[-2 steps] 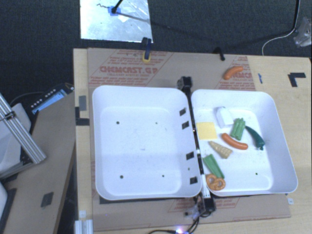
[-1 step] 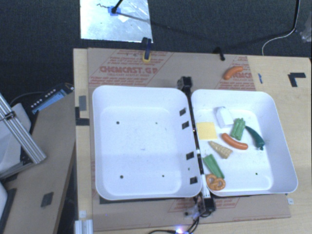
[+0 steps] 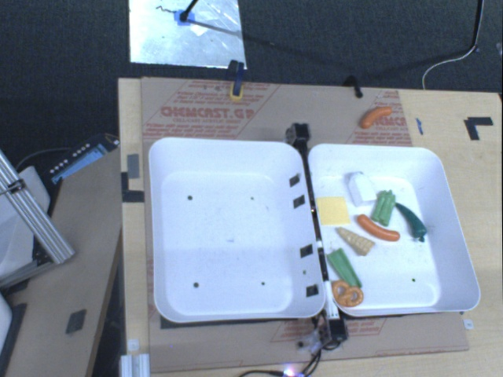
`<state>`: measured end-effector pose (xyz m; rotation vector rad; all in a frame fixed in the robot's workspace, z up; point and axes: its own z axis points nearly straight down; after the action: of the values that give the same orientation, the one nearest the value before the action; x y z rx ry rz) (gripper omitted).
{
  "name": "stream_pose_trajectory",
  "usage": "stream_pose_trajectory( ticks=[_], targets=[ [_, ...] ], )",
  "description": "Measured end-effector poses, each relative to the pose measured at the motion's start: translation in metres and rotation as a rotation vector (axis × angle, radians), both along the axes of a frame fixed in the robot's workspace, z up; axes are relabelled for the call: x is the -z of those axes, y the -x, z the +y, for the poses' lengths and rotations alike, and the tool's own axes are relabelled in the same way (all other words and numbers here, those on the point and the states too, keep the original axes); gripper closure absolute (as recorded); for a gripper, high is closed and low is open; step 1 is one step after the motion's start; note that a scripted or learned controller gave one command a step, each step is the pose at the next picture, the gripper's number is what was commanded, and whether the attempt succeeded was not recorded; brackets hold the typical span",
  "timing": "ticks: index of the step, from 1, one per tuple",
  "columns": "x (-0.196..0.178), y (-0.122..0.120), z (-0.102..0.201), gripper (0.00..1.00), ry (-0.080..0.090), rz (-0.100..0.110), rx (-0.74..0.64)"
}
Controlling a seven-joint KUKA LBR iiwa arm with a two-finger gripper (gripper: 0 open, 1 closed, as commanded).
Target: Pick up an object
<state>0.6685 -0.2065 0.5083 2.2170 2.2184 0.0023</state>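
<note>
Table [image 3: 440,104], cardboard-topped, carries two white bins side by side, clipped together along the middle seam, probably so neither slides.

Left bin [image 3: 228,230]: bare floor.

Right bin [image 3: 440,234]: all the pick candidates, bunched toward the seam side, far floor left open. Looks like a loose scatter, not an arranged set.

- Green pod [image 3: 343,266], lying at a slant near the seam.
- Sausage [image 3: 379,228], mid-bin, free on most sides; likely the easiest grasp.
- Green block [image 3: 384,206], with a dark green pepper [image 3: 412,220] just beside it.
- Yellow square [image 3: 332,210], flat; hard to pinch.
- White lump [image 3: 361,186].
- Cone [image 3: 356,241].
- Pretzel [image 3: 346,294], near the bin's front wall.

Second sausage [image 3: 376,117] lies on the table, beyond the bins.

End effector: cannot tell its state. Nothing lifted yet.
</note>
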Motion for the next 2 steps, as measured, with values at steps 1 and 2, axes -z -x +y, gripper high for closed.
stream_pose_trajectory(
  ticks=[1, 2],
  targets=[
    [0.031, 0.010, 0.000, 1.00, -0.002, 0.004, 0.001],
    [0.020, -0.001, 0.001, 1.00, 0.000, 0.000, -0.004]
  ],
)
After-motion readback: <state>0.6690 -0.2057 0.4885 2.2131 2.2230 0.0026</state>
